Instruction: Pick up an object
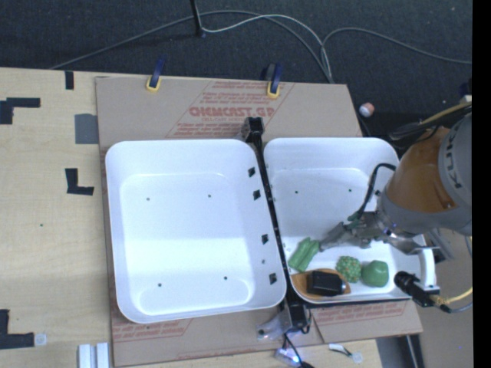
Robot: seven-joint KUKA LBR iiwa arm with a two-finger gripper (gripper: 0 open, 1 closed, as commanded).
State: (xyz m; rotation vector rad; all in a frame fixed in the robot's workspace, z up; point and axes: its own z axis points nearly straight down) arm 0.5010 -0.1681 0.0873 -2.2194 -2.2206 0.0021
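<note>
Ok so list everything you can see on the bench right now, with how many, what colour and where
White bins: 2, white, side by side on the cardboard; left bin, right bin.
Long green object: 1, green, right bin, near its front left.
Bumpy green object: 1, green, right bin, at the front.
Smooth green object: 1, brighter green, right bin, just right of the bumpy one.
Black object: 1, black, lying on a brown piece in the right bin's front corner.
Cardboard sheet: 1, brown with red print, under the bins.
Clamps: 2, blue and yellow, on the cardboard's far edge.
Cables: several, on the dark floor beyond.
Arm: 1, grey and orange, from the right.
Gripper: 1, dark, over the right bin.
</note>
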